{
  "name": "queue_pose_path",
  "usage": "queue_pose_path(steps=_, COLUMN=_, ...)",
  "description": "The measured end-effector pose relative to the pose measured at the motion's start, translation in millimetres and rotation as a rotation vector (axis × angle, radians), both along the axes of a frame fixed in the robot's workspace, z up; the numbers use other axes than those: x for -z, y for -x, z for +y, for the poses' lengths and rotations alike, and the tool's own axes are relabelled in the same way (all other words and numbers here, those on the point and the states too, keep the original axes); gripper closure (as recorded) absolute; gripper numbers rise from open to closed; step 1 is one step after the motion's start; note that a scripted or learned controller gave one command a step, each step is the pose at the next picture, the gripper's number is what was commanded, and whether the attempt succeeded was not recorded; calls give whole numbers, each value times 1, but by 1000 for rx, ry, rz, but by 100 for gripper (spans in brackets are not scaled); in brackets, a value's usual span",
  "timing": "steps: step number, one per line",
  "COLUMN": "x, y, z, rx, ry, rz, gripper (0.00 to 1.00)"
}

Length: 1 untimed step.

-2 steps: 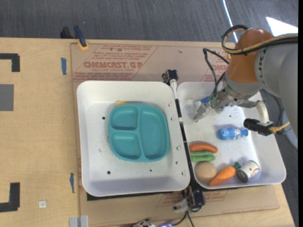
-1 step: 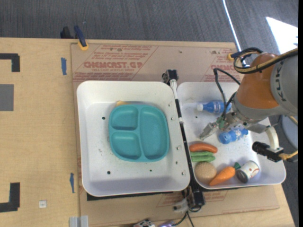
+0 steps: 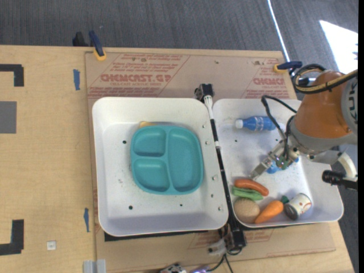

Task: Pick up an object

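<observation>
Your two-finger metal gripper (image 3: pixel 266 166) hung over the middle of the right white bin (image 3: pixel 325 209), fingers spread and gripping nothing. The orange plastic carrot (image 3: pixel 269 210) lay by that bin's front edge; the blue plastic bottle (image 3: pixel 256 123) lay near its back edge.

Robotics lab: plywood bench (image 3: pixel 45 169) with tape marks, clamped cardboard sheet (image 3: pixel 170 73), grey carpet (image 3: pixel 170 10), loose cables.
</observation>
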State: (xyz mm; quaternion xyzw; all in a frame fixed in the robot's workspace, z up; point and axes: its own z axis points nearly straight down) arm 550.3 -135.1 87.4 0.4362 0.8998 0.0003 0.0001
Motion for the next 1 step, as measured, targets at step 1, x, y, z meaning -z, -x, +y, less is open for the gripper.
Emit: queue_pose_path(steps=1, x=0, y=-9, z=24, rx=-373, ry=3, rz=-5, gripper=0)
